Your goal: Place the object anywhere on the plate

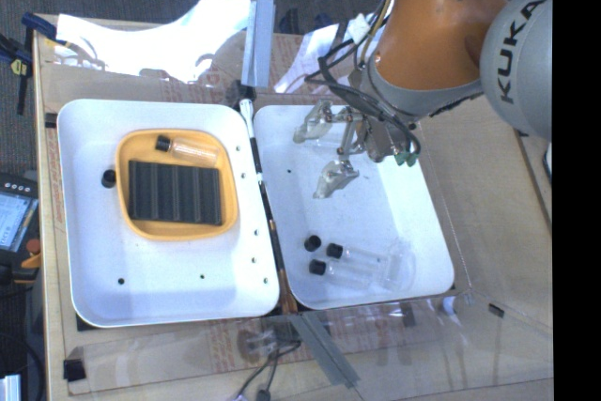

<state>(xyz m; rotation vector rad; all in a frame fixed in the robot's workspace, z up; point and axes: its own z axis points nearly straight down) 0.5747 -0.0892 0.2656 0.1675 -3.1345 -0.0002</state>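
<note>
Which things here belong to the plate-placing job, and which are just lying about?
Belong to the job:
gripper
clear vials with black caps in the right bin
yellow plate
vial already on the plate

Lying about:
left bin
black cap beside the plate
white paper

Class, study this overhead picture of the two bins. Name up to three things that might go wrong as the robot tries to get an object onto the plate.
1. The clear vials in the right bin lie close together near its front wall, so the hand may nudge them or close on more than one.
2. They are transparent, hence probably slippery and hard to locate.
3. The orange plate already holds a vial along its back edge; a new one might knock it or roll off.
</note>
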